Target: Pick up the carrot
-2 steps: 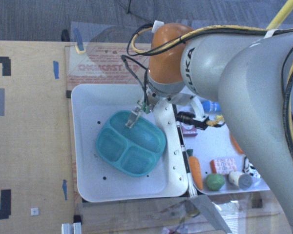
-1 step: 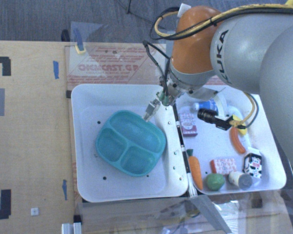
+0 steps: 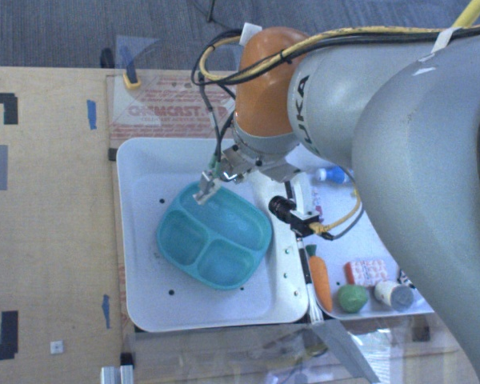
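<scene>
Camera view shows the task barely begun: the slim, tapered orange carrot [image 3: 320, 282] with its dark green stub lies untouched at the near left edge of the right-hand shallow white plastic bin [image 3: 384, 309], just beside the wall the two bins share. The small metal claw [image 3: 206, 189] hangs well apart from it, over the left-hand white bin [image 3: 136, 238], right at the upper rim of a glossy teal plastic plate [image 3: 216, 241] moulded into three compartments. How far the claw stands open I cannot tell, and nothing shows in its grip. The whole reach, descent and grasp appear to remain. Near the carrot sit a smooth round green ball-like item [image 3: 352, 298], a small red and white printed packet [image 3: 368, 271] and a small bottle-like white item [image 3: 392, 294]. The pale wooden counter [image 3: 48, 214] looks matt.
</scene>
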`<state>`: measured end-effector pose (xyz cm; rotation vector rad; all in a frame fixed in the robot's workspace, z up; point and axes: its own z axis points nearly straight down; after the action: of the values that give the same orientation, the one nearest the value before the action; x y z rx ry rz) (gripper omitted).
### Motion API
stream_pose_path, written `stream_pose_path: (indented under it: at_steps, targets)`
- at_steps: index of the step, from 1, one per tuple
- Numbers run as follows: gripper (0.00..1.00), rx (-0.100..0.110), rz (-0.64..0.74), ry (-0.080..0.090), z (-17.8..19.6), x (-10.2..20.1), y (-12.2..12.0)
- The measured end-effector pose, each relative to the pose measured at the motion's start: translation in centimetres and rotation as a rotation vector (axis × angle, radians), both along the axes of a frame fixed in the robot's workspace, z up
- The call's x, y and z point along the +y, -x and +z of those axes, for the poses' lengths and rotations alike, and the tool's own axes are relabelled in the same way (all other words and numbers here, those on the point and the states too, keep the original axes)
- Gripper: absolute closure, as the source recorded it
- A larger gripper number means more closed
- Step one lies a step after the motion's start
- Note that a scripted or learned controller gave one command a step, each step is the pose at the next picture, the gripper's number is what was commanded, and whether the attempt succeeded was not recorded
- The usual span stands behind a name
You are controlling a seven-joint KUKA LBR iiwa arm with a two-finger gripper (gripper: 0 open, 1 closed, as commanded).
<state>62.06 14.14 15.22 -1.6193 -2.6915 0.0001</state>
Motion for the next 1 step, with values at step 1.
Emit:
stream_pose_path:
  at_steps: [1]
  targets:
    - [0.00, -0.004, 0.022, 0.000, 4.44, 6.20, -0.53]
